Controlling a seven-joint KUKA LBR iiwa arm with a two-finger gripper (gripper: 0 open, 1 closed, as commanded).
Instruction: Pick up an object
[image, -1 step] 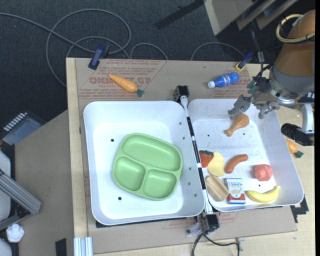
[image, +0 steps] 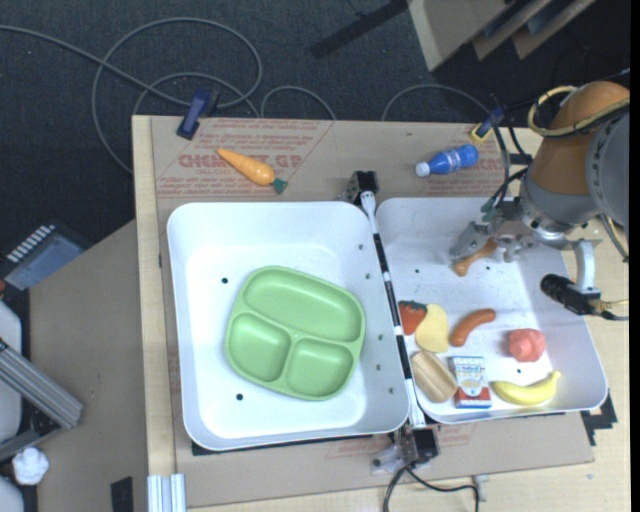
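Plate (image: 293, 331), green and divided, lies in the left bin (image: 190, 250). Right bin (image: 560, 300) has a sausage (image: 472, 324), banana (image: 526, 390) and other toy food along its near side. Gripper (image: 492, 243) sits over its far end, clenched on a brown stick-like object (image: 474, 257).

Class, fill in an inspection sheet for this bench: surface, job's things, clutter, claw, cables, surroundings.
Surface: cardboard-topped bench bearing left white bin and right white bin.
Job's things: right bin holds toy sausage, yellow banana, pink lump, bread roll, small carton; a brown piece lies at the claw.
Clutter: green divided plate in left bin; toy carrot and blue bottle on the cardboard.
Claw: low over right bin's far end.
Cables: grey loops on the floor.
Surroundings: dark carpet.
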